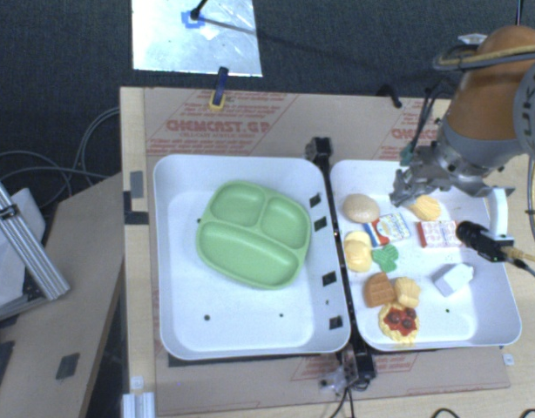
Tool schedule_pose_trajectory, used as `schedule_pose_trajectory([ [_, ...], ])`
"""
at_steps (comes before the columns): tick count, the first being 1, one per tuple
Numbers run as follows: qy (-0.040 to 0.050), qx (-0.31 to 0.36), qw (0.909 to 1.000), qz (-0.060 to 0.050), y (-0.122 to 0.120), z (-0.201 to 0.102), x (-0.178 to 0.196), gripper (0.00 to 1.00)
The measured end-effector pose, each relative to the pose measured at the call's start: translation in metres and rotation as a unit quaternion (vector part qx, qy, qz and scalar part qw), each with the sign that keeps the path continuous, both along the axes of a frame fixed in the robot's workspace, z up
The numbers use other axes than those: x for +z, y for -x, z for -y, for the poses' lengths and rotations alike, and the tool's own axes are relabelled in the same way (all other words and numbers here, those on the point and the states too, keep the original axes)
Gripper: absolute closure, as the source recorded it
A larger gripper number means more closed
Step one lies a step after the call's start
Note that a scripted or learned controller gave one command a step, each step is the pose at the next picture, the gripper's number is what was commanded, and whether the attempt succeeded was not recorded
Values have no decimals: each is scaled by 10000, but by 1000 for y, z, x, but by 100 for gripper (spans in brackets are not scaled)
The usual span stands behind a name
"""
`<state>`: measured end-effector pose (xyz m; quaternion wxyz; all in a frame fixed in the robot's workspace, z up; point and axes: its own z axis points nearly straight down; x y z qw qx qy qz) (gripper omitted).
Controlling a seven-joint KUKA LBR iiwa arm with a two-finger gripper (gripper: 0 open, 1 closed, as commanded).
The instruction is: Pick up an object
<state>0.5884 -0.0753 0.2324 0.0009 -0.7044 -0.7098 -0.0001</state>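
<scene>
The bench is covered with a brown cardboard sheet [250,124] that has red printed letters on it. Two shallow white plastic bins stand directly on this sheet, side by side and touching at the middle. The left white bin [180,320] is the bigger one in the view, and the right white bin [490,320] is beside it. At the far edge of the cardboard lies a small blue and yellow clamp-like object [220,90].

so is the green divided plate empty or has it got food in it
Empty. The green divided plate lies flat in the left bin with all three compartments bare; the toy food sits in the right bin.
</scene>
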Motion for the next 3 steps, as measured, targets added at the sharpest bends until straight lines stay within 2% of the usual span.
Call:
schedule_pose_trajectory([
  [1,-3,3,10000,-6,45,-42,-2,100],
  [3,6,-25,10000,7,52,-55,-11,100],
])
